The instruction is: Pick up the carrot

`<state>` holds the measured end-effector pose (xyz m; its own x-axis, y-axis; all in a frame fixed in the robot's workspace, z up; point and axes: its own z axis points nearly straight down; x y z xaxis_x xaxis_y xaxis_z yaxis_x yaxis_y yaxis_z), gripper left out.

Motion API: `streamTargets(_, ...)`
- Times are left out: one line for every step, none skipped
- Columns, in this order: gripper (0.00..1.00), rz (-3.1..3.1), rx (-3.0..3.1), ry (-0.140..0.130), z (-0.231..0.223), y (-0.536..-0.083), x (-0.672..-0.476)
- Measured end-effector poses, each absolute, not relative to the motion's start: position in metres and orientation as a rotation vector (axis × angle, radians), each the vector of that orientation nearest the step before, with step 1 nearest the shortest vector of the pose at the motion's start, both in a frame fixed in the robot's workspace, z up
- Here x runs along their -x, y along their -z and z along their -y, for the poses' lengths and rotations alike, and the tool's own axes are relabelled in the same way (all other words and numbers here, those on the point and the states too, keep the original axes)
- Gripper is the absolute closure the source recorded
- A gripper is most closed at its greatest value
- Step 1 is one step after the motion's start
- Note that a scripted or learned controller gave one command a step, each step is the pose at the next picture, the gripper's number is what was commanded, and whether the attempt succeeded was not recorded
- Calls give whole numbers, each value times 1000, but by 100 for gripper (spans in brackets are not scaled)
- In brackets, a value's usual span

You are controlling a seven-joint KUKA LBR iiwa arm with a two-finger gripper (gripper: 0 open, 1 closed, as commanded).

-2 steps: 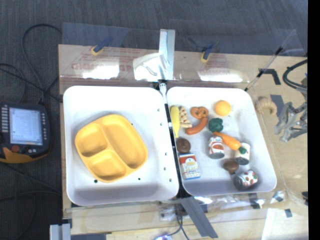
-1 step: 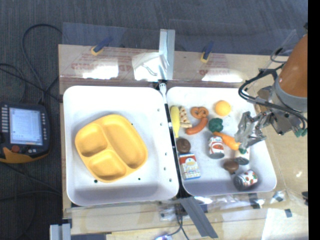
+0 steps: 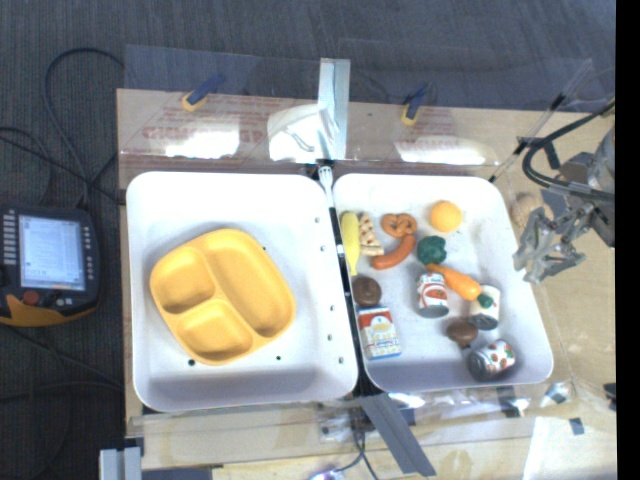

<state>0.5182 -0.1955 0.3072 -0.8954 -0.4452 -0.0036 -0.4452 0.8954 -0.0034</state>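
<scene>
The carrot [image 3: 456, 281] is seen lying flat on the floor of the right bin [image 3: 520, 268], near its middle. It is a short orange toy piece, set at a slant, with its upper left end against a green leafy top [image 3: 432, 250] and its lower right end pointed toward the bin's right wall. It is held by nothing.

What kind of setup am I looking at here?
Likely a robot lab picking bench: two white bins side by side, toy food such as the carrot, a yellow divided tray, and a teach pendant on the carpet.
</scene>
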Motion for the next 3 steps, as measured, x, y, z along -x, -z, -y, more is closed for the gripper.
streamTargets(100, -3034, 795, 6, 224, -345, -517)
streamTargets(100, -3059, 711, -5, 147, -296, -540)
streamTargets(100, -3090, 496, 12, 225, -423, -547)
